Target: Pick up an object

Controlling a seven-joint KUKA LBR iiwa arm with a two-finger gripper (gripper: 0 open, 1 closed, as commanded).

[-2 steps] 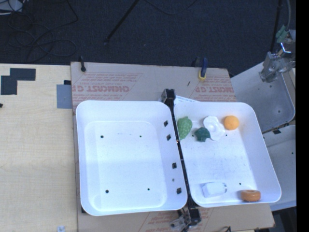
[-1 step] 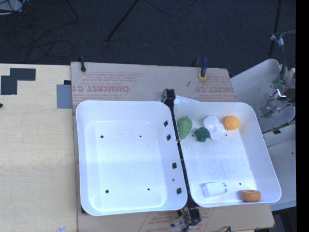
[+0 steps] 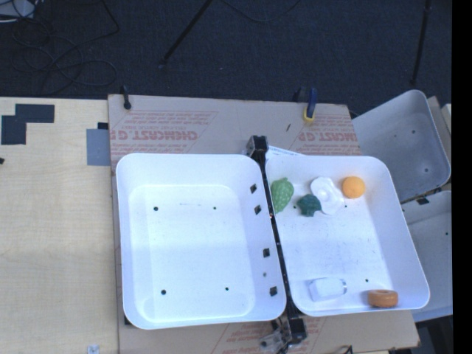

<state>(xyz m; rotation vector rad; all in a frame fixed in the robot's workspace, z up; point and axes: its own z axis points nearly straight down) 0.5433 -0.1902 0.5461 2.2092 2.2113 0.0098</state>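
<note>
The right bin (image 3: 402, 231) holds several small objects. Near its far-left corner lies a light green leafy piece (image 3: 282, 194), with a dark green lump (image 3: 308, 205) just right of it. A white object (image 3: 327, 195) rests beside the dark lump, and an orange ball (image 3: 353, 187) sits to its right. Close to the front edge are a white rounded block (image 3: 326, 288) and an orange-brown ring (image 3: 383, 298).
The left bin (image 3: 125, 234) sits beside the right one, joined by a black divider with clips (image 3: 269, 231). Both stand on a cardboard sheet (image 3: 184, 127) held by a blue-yellow clamp (image 3: 310, 109). A grey metal plate (image 3: 402, 142) lies at the far right.
</note>
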